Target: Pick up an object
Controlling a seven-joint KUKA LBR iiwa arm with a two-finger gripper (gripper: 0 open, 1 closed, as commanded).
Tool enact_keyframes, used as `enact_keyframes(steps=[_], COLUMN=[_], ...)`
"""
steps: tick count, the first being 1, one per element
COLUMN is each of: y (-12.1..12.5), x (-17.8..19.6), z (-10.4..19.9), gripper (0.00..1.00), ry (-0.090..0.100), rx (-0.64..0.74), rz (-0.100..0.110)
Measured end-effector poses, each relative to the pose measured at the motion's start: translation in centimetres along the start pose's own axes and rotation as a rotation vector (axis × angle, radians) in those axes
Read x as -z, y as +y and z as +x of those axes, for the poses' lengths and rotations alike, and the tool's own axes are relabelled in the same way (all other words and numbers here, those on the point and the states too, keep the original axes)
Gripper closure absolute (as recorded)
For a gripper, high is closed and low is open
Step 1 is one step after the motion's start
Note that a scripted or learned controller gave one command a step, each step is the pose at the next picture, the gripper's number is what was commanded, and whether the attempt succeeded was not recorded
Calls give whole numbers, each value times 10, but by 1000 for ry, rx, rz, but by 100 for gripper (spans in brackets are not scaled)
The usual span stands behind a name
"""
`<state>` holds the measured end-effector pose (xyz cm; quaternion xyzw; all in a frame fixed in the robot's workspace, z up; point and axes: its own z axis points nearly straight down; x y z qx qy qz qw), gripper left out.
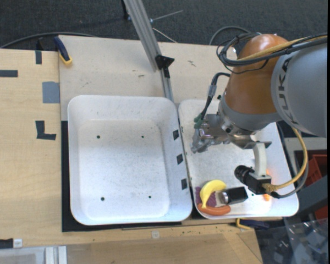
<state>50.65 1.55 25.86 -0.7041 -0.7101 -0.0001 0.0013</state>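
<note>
Right bin (275,210) (perhaps half) arm-hidden

Left bin (82,147): white, finely speckled, four dark dots. Right bin (231,161): white. Banana-shaped object (210,188), lower centre: yellow, over a red and purple piece (213,208). Arm (269,87), upper right: grey with orange band. Bench (22,164): pale wood, with grey and black tape marks.

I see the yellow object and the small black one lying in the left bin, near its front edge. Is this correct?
Not quite. In the camera view, the yellow object and the small black one lie in the right bin, near its front edge, not in the left bin.
</note>
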Motion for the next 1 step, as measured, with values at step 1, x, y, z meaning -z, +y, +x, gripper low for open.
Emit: enact_keyframes(steps=[1], y=[2], x=[-18], z=[50], gripper=[100], ry=[-1], rx=[-2], rz=[3])
